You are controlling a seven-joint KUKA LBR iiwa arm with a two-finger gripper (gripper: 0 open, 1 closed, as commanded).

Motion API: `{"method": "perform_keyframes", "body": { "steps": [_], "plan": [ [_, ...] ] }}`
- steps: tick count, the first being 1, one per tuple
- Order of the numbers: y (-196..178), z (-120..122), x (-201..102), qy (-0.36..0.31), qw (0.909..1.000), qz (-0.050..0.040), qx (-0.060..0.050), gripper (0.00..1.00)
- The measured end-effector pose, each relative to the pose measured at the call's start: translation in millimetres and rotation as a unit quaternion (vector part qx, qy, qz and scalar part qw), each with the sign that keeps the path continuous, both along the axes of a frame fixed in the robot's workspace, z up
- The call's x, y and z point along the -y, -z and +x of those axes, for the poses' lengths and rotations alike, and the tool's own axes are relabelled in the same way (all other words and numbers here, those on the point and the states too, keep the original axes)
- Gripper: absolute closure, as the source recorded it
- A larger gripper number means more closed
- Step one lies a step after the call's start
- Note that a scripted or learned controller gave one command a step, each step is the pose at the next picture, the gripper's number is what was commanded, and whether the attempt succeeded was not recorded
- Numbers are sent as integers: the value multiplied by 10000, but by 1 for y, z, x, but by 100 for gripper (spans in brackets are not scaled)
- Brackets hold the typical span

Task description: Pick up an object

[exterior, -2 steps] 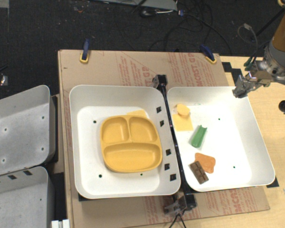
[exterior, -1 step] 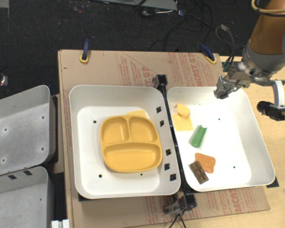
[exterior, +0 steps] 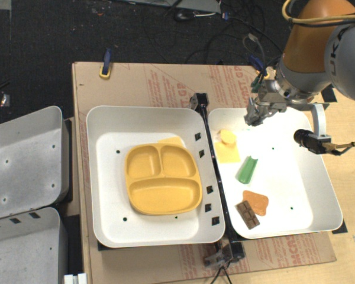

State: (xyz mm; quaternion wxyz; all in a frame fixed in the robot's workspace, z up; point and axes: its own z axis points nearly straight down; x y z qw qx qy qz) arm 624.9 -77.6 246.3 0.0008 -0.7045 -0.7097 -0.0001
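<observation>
Bright, even light from above washes both white bins [exterior: 106,158] close to glare. Shadows are short and soft. The floor beyond the desk's [exterior: 142,84] far edge is dark, perhaps slightly grainy.

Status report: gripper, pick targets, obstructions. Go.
Gripper over right bin's far edge, nothing seen between its fingers. Green block, yellow pieces, orange piece, brown bar lying loose. Nothing blocking them.

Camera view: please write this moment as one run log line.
gripper: over right bin rear-left corner, nothing seen held | green block, orange piece, brown bar: in right bin | yellow tray: left bin
</observation>
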Motion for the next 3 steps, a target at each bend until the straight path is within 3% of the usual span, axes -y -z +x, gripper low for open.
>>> {"method": "perform_keyframes", "body": {
  "steps": [3],
  "plan": [
    [30,21,-167,-4,10000,1,12,100]
  ]
}}
